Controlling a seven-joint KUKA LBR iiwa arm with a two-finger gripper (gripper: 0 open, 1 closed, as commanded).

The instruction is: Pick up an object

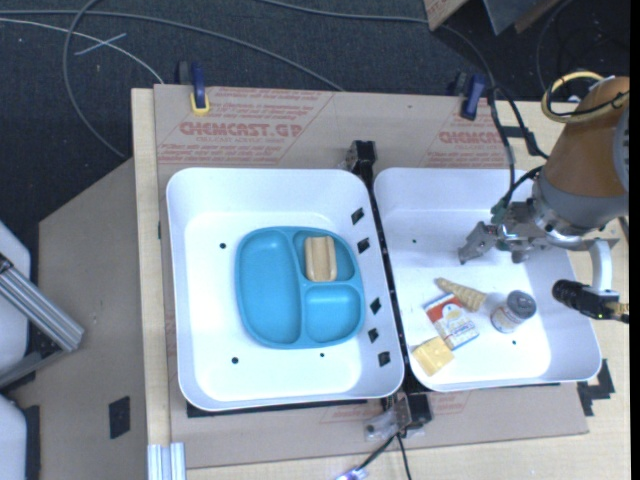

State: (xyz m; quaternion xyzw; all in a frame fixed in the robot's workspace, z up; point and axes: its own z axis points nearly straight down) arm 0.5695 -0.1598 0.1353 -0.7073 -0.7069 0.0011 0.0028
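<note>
My gripper [497, 247] hangs over the upper middle of the right bin [420, 203], with its fingers spread open and nothing between them. Below it on the bin floor lie a tan cone-shaped piece [460, 291], a red and white packet [453, 321], a yellow block [433, 355] and a small grey round jar [512, 310]. The gripper sits above and slightly right of the cone, apart from all of them. The arm's orange band [588, 158] shows at the right edge.
The left bin [200, 268] holds a blue divided plate [270, 293] with a tan oblong piece [319, 258] in its upper right compartment. A black divider with clips [372, 268] separates the bins. Cables trail behind the bench and beside the arm.
</note>
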